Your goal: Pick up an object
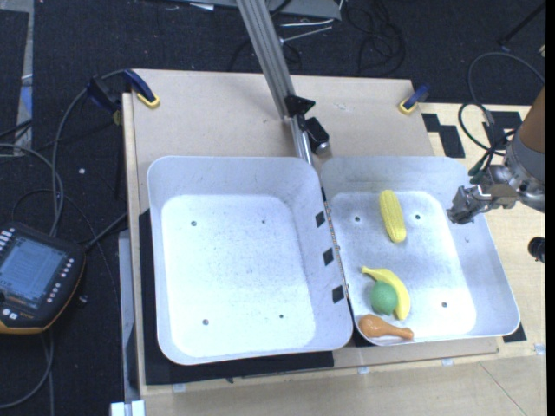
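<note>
So the bench is a light wooden board taking up most of the shot, with dark carpet and a mess of cables around it, and two shallow white bins sit on it side by side. The left bin is the bigger-looking one in this view, just speckled white floor. The right bin has all the stuff in it. The arm comes in from the right edge, and its gripper hangs over the right bin's upper right rim, pretty well apart from the objects; honestly can't tell how it's set from this angle, it's just a small dark blob, and nothing is visibly between its tips. A slanted metal pole runs down from the top to where the bins meet. Off to the left on the floor there's a handheld pendant with a lit screen. Inside the right bin: a yellow corn cob lying near the top middle, then lower down a banana curled right against a green ball, touching it, and just below those an orange carrot-like thing by the front rim.
</note>
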`<action>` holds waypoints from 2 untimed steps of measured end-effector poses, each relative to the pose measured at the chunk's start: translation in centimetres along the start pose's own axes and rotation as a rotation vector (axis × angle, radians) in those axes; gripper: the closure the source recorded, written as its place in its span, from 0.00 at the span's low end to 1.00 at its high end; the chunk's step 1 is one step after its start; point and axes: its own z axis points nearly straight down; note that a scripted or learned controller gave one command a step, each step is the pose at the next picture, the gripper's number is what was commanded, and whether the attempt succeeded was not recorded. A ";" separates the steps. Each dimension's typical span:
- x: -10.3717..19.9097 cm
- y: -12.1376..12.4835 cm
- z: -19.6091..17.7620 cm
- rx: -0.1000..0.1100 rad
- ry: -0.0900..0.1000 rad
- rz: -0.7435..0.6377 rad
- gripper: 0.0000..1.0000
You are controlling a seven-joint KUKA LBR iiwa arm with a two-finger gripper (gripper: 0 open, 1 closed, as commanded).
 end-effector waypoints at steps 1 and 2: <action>0.0 0.1 -3.9 0.002 0.000 0.000 1.00; 5.1 1.6 -2.5 0.005 0.002 -0.004 1.00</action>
